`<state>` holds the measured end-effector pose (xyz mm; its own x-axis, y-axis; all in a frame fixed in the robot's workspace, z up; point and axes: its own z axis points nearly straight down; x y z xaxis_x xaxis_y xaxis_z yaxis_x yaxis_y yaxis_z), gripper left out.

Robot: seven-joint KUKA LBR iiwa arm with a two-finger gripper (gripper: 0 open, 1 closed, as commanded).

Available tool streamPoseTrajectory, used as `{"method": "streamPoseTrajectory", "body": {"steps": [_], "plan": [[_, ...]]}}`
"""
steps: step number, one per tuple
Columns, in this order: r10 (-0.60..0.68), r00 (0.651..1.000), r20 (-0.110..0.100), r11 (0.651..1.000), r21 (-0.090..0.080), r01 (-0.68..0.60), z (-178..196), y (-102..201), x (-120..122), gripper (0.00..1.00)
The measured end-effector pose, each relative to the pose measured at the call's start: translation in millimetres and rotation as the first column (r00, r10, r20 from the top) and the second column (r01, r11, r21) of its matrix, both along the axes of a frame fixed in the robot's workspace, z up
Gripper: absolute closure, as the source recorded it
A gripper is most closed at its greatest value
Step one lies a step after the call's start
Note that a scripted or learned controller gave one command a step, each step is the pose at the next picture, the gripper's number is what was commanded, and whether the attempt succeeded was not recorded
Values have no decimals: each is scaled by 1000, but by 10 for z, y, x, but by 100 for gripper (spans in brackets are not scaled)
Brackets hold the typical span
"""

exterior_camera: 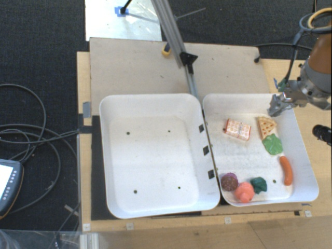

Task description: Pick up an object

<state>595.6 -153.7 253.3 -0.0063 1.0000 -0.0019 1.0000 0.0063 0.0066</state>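
the jaws (pixel 275 108) hang by the top rim of the right bin (pixel 306 154), i cannot tell their state, and should drop straight onto the waffle slice (pixel 266 126).

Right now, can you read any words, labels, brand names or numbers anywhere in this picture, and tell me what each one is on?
No text can be read.
The pink box in the right bin bears a pattern, too blurred to tell whether it is lettering.
The screen at the left edge glows blank.
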Motion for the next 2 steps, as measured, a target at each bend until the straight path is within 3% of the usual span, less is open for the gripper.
{"method": "streamPoseTrajectory", "body": {"steps": [2], "plan": [[4, 1000, -5, 1000, 4, -4, 96, 1032, 83, 100]]}}
